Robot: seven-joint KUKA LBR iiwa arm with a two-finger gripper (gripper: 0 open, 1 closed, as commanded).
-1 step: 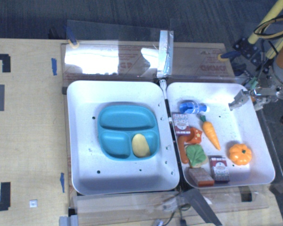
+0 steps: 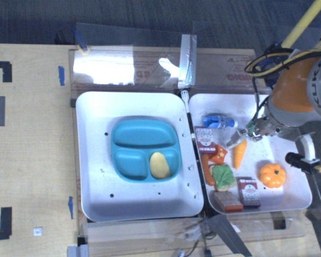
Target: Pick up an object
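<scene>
- I see the left bin holding a blue tray with compartments; a yellow potato lies in the tray's lower right compartment, its long axis running roughly top to bottom in the view.
- Across the divider, in the right bin, a small carton sits at the left edge, with a blue bottle just above it, lying on its side with its long axis left to right.
- Below the carton I see a red-orange item, then a green leafy vegetable, and a reddish block near the bottom wall.
- The carrot lies near the bin's middle, its long axis near vertical in the view, thick end up and tip pointing down, tilted slightly left.
- The gripper hangs right at the carrot's top end; I cannot tell from here whether it touches it or how it is set.
- A second small carton lies lower down, and an orange pumpkin sits just right of it, apart from the carrot.
- The arm comes in from the right, its orange band above the wrist.
</scene>
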